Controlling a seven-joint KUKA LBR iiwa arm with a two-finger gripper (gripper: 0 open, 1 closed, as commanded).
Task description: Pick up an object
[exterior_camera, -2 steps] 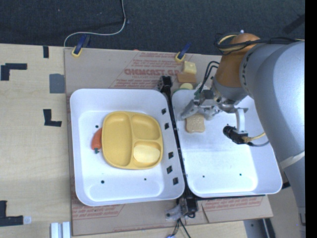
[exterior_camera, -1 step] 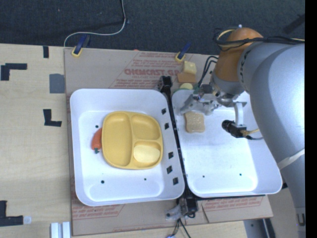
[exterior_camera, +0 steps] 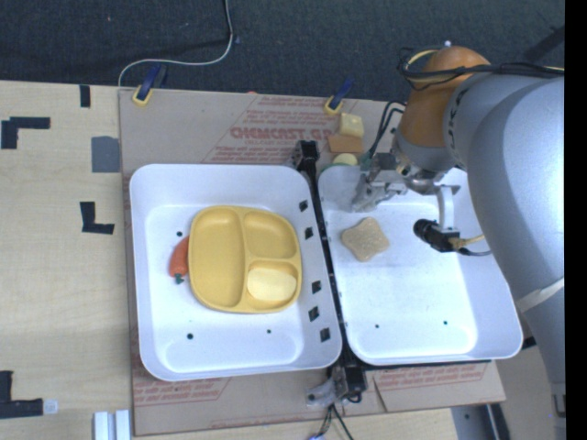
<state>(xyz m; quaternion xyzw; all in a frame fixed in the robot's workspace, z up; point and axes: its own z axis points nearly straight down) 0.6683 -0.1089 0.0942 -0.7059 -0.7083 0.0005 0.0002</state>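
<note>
The yellow plate (exterior_camera: 244, 257) sits in the middle of the left bin (exterior_camera: 147, 246). It has three parts. A pale yellow lump (exterior_camera: 272, 284) lies in the part of the plate nearest the right bin (exterior_camera: 440, 328). An orange thing (exterior_camera: 179, 258) peeks out from under the plate on the side far from the right bin, touching the plate's edge.

Across the wall from the plate, in the right bin, lies a tan piece that looks like bread (exterior_camera: 365, 239). It lies flat on the white floor, near the bin's back end. Nothing is touching it.

The gripper (exterior_camera: 373, 189) hangs just behind the bread, over the back edge of the right bin, further from the plate than the bread is. I cannot tell how it is set, because it is small and blurry here. Nothing can be seen held in it.

Behind the gripper, outside the bins, a few small blocks (exterior_camera: 347, 134) sit on the brown board (exterior_camera: 229, 131).
</note>
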